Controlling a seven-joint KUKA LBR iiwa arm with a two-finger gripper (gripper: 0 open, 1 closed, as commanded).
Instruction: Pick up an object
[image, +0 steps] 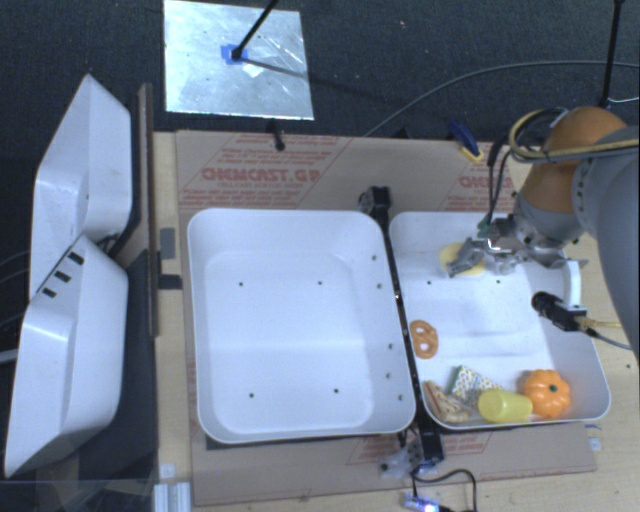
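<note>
The arm reaches in from the right and its hand (470, 260) sits low at the far end of the right bin (500, 310), right over a pale yellow piece (452, 255). Whether the hand is apart or together cannot be told from here. The risk: that piece lies close to the bin wall, so it could slide away. The pretzel (424, 338), orange ball (546, 392) and yellow cup (504, 405) wait well apart.

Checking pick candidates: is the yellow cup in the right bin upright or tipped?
Tipped. The yellow cup lies on its side along the right bin's near wall, beside the orange pumpkin.
</note>
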